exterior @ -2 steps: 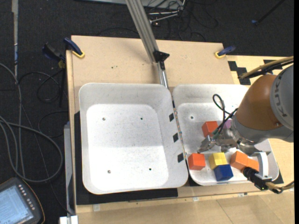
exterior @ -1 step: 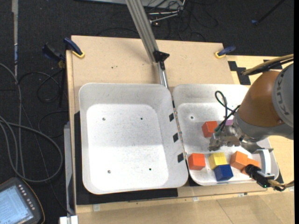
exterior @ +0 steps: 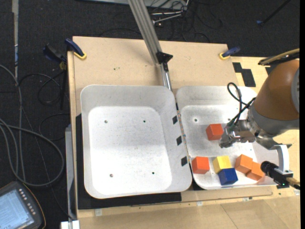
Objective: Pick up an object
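Bins white plastic, matt, finely speckled. Bench bare fibreboard, matt tan. Blocks smooth matt, plastic-looking. Arm band glossy orange; pole brushed metal.

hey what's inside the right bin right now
The right bin holds an orange block beside the gripper, another orange block, a yellow block, a blue block and two orange blocks. The arm covers its right side.

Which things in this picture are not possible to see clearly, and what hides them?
1. Gripper, camera view: small and dark, so its grip is unreadable.
2. Orange block beside it: contact with the gripper is unclear.
3. Right bin: the arm covers its right side.
4. Two orange blocks near the corner: they overlap, so their separate shapes are unclear.
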Controlling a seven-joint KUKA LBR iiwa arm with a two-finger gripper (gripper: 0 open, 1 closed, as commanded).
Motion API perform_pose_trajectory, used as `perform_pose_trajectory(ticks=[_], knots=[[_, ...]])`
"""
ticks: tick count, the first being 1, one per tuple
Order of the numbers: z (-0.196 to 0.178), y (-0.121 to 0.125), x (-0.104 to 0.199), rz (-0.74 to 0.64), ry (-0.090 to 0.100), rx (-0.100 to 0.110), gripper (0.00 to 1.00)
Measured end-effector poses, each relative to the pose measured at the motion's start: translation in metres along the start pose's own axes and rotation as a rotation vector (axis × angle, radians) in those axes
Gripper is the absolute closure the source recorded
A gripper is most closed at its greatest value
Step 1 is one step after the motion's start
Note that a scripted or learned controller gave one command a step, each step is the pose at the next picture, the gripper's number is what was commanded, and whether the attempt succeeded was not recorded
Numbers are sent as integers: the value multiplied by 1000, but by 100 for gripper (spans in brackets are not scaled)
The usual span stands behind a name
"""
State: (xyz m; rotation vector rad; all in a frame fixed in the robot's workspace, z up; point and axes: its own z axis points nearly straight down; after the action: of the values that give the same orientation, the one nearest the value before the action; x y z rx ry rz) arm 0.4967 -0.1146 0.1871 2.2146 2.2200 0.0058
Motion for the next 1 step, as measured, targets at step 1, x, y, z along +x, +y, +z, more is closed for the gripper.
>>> perform_pose_trajectory(ticks=[1], knots=[[-49,2,0,-1,0,0,100]])
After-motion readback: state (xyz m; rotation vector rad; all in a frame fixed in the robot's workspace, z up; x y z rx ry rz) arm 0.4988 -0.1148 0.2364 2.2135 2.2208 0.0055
